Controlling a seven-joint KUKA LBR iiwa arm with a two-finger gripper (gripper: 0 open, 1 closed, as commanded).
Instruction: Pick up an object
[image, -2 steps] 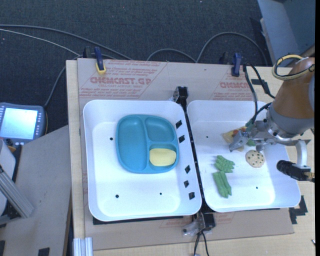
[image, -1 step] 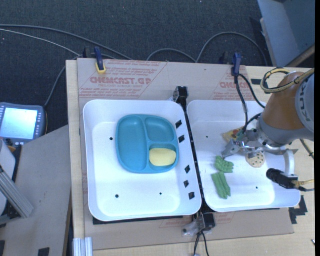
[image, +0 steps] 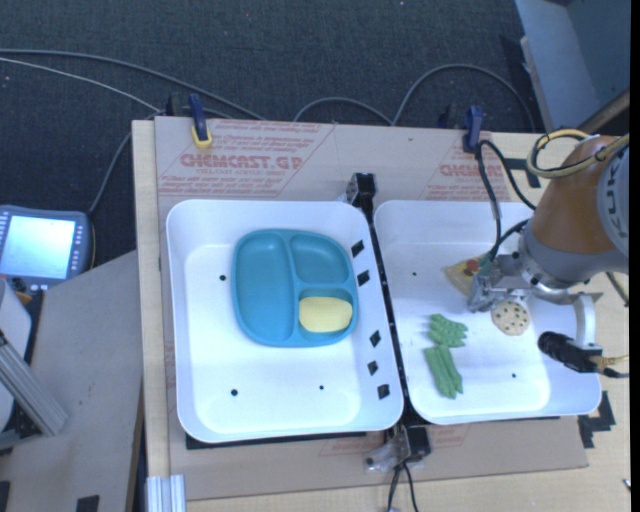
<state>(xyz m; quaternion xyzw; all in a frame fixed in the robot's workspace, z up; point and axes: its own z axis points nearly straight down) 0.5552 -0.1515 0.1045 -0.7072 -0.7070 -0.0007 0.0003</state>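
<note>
The gripper (image: 487, 290) hangs low over the right bin (image: 430, 225), near its middle, its opening impossible to judge from here. The cookie (image: 511, 317) lies just beside it toward the bin's right edge; the green bean pods (image: 445, 357) (long axis toward the near rim) sit slightly farther

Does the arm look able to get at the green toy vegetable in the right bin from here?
Probably yes. The green vegetable lies alone on the right bin's floor, just below-left of the gripper, with nothing over it.
</note>
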